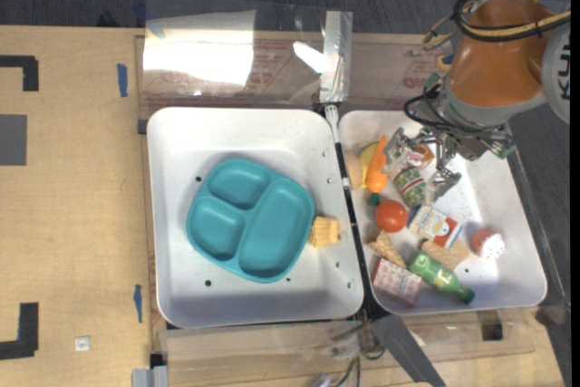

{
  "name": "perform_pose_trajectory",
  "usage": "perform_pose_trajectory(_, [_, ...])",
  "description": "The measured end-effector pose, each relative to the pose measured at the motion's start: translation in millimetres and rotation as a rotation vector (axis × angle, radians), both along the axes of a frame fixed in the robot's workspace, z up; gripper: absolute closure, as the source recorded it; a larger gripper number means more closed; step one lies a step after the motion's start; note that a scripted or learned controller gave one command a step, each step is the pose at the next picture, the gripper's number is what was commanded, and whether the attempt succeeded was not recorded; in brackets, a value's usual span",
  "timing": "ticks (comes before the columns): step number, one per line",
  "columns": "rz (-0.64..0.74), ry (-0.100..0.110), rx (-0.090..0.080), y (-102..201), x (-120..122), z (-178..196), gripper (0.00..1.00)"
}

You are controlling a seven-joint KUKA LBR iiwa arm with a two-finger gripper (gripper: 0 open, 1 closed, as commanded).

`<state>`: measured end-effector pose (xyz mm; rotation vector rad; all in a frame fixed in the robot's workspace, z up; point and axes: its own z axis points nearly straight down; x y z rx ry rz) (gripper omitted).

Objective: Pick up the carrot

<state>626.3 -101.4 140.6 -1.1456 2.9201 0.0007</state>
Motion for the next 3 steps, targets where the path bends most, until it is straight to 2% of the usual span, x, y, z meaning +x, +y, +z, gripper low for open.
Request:
perform_pose_trajectory(1, [-0.304, -0.010, 0.003, 41.3, 43.4, 48.7, 0.00])
perform_pose_trajectory(2, [0.092, 0.003, 0.000, 10.9, 3.8, -26.6, 0.00])
perform_pose_trajectory(3, [0.143, -0.009, -0.001, 7.1, -25.8, -50.7, 0.00])
